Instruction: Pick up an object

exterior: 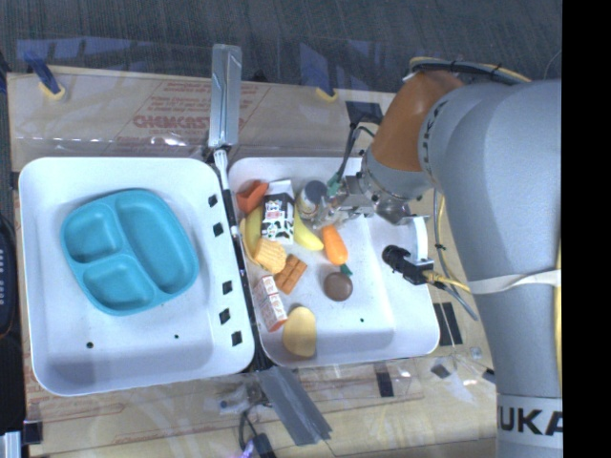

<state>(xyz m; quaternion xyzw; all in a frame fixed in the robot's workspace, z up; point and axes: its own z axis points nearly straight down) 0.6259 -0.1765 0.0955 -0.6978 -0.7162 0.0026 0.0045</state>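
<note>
Front of right bin: a pale yellow pear-shaped toy (300, 331) is lying near the front rim of the right bin (406, 327), with a small red-and-white packet (270, 302) lying just behind it along the left wall.
Middle of right bin: a brown round piece (337, 285) is sitting just beside a waffle-patterned cracker (290, 273), and an orange carrot (334, 244) is lying tilted just behind the brown piece.
Left side of right bin: a yellow banana (252, 236) is lying along the wall, touching a black-and-white carton (277, 218), with a red-orange piece (252, 196) at the far corner.
Gripper: the gripper (329, 201) is reaching into the far part of the right bin, over a yellow piece (307, 236) and close to the carrot; I cannot tell from here how it is set or whether anything is caught in it.
Arm: the grey arm (496, 179) is coming in from the right, its orange band (406, 122) sitting above the wrist.
Left bin: the left bin (57, 351) is holding 1 blue divided tray (129, 249) with 3 compartments, well apart from the toys.
</note>
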